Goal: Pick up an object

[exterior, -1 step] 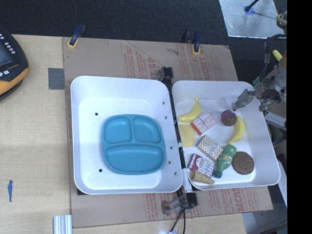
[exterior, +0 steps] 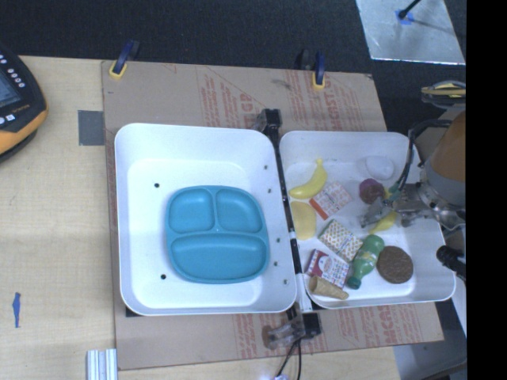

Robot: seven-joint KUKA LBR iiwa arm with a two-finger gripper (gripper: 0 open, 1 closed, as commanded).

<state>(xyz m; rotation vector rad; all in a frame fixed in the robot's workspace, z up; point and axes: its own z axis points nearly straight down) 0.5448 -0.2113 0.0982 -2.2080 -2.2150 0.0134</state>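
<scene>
Seen from above the bench, the gripper (exterior: 386,212) hangs low inside the right bin (exterior: 348,142), its dark fingers over a small yellow piece (exterior: 385,222) near the bin's right side; you cannot tell from this angle whether those fingers are spread or pressed together, and nothing shows clearly pinched between them.

Your likeliest target is that yellow piece, with a dark red plum-like fruit (exterior: 370,189) just beside it on the upper left. If you want a clean grasp, you should centre the fingers on one item alone, straddle its narrow side, and lift straight up before any sideways travel.

Crowding is your main trouble. A green bottle (exterior: 364,261) lies just below the gripper, touching or nearly touching a round brown cookie (exterior: 394,264) to its right. A checked snack packet (exterior: 341,238) sits to the left, a red-and-white packet (exterior: 330,199) above it, and another red-and-white packet (exterior: 327,268) by a cone-shaped piece (exterior: 327,289) at the bin's lower left. A banana (exterior: 310,180) and a pale yellow block (exterior: 303,218) lie along the left wall, well apart from the fingers.

The left bin (exterior: 135,212) holds a blue divided plate (exterior: 216,233), out of your way.
</scene>
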